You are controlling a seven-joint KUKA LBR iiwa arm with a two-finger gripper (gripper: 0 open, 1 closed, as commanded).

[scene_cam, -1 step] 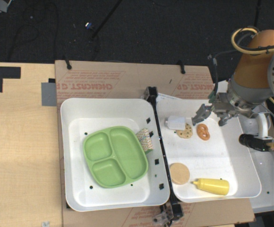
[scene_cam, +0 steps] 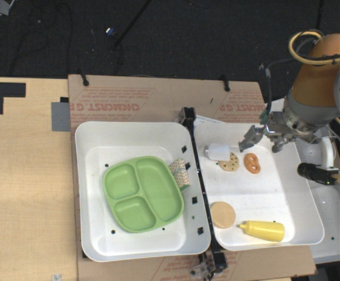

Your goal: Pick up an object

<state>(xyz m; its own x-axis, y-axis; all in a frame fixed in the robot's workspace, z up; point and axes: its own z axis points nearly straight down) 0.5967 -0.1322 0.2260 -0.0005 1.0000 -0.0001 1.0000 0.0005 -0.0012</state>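
The right bin (scene_cam: pixel 302 215) holds a small white block (scene_cam: pixel 218 152), a chocolate-chip cookie (scene_cam: pixel 230 163), an orange pretzel (scene_cam: pixel 252 163), a round tan disc (scene_cam: pixel 223 214) and a yellow mustard bottle (scene_cam: pixel 264 230). My gripper (scene_cam: pixel 264 141) hangs over the far right part of this bin, just above and to the right of the pretzel. Its two dark fingers are spread apart, one finger (scene_cam: pixel 250 138) towards the white block, and there is nothing between them.
The left bin (scene_cam: pixel 88 151) carries a green divided plate (scene_cam: pixel 142 194), with a small patterned item (scene_cam: pixel 180 172) wedged at its right side by the black divider (scene_cam: pixel 194 168) between the bins. The arm's grey body and a black part (scene_cam: pixel 316 172) overhang the right bin's right rim.
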